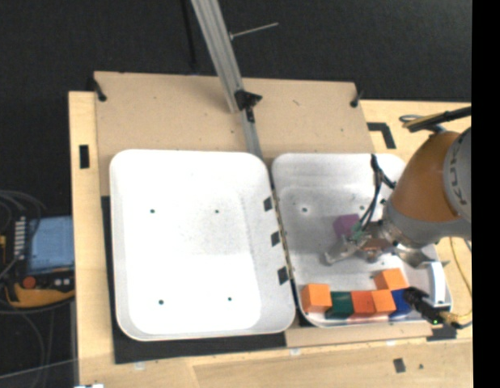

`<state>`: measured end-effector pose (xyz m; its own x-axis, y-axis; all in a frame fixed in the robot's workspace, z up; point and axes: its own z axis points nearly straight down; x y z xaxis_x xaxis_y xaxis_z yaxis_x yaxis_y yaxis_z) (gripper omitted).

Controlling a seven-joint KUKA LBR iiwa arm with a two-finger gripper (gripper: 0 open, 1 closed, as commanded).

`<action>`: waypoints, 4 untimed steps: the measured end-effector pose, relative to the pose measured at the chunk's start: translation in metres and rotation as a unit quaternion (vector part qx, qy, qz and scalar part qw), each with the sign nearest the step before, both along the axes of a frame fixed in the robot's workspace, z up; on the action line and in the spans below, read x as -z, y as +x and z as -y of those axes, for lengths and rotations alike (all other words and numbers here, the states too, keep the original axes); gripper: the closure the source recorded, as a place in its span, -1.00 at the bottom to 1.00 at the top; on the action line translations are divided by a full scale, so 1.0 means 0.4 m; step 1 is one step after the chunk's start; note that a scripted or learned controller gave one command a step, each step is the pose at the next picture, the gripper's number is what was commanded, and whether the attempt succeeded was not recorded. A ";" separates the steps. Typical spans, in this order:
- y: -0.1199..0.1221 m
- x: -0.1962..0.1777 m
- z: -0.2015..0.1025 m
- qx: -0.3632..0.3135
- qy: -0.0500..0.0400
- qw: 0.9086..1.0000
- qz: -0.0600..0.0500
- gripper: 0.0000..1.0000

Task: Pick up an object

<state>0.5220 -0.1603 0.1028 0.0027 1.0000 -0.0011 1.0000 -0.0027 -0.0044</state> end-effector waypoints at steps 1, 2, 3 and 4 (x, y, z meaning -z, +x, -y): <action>0.007 -0.034 -0.001 0.004 0.001 1.000 0.005 1.00; 0.019 -0.192 -0.009 -0.003 0.000 1.000 0.006 1.00; 0.044 -0.338 -0.020 -0.004 0.000 1.000 0.006 1.00; 0.048 -0.461 -0.018 -0.004 0.000 1.000 0.006 1.00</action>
